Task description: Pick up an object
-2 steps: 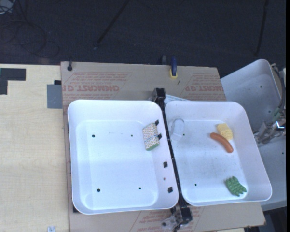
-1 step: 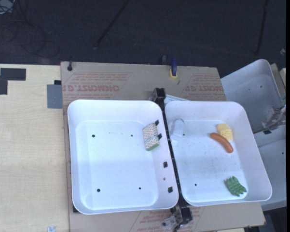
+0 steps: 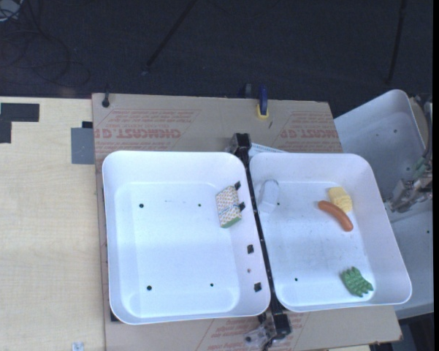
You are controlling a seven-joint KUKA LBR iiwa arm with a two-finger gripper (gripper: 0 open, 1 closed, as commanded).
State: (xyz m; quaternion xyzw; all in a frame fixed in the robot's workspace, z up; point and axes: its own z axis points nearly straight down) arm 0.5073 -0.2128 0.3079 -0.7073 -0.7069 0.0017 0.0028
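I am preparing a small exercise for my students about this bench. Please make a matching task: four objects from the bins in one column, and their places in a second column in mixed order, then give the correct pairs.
Objects:
1. orange sausage-shaped toy
2. green toy
3. patterned packet
4. clear cup

Places:
A. right bin, near its front right corner
B. left bin, against its right wall
C. right bin, near its left wall
D. right bin, just beside the yellow toy

Pairs: 1-D, 2-A, 3-B, 4-C
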